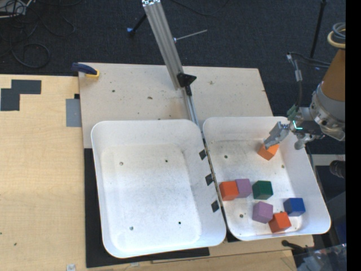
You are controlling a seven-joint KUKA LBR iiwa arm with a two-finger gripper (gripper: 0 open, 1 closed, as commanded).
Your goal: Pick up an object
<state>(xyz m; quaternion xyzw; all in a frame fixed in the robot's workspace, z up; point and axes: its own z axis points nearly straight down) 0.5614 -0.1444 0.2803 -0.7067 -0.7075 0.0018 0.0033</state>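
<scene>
End effector [277, 136]: mine, closed on an orange cube [268, 151], far part of the right bin [316, 191].
Done: cube gripped, apparently raised.
Left: lift clear, I judge.
Others: six cubes near.

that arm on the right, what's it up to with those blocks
The arm's gripper is in the right bin, with an orange block at its fingertips near the far corner. Whether the block is gripped is unclear. Six more blocks lie along that bin's near side, including a green one and a blue one.
</scene>
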